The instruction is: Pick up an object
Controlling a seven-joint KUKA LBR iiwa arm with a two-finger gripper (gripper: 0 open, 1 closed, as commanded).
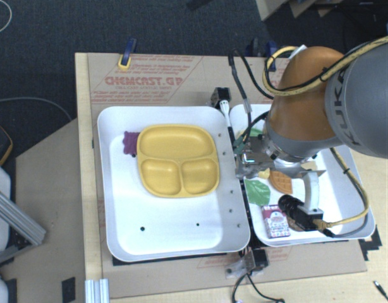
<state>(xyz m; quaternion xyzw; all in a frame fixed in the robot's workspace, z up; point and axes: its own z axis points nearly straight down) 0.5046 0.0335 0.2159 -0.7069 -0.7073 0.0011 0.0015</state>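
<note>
Nearest the camera, in the right bin (345,169): a small pink-and-white packet (275,222) lies flat at the bin's near left corner. Just beyond it, a green leaf-shaped piece (258,192) against the left wall, and an orange waffle-textured piece (281,182) just beside it to the right. Hand (270,169) is down in this bin, directly over the far edges of the green and orange pieces; the wrist body covers its tips, so its opening and any hold cannot be told. Left bin (175,232): yellow three-compartment tray (178,159) in the far half, a purple item (130,142) touching its left edge. Both bins sit on a cardboard-covered table (150,74); yellow clamp (125,61) at the far edge.
</note>
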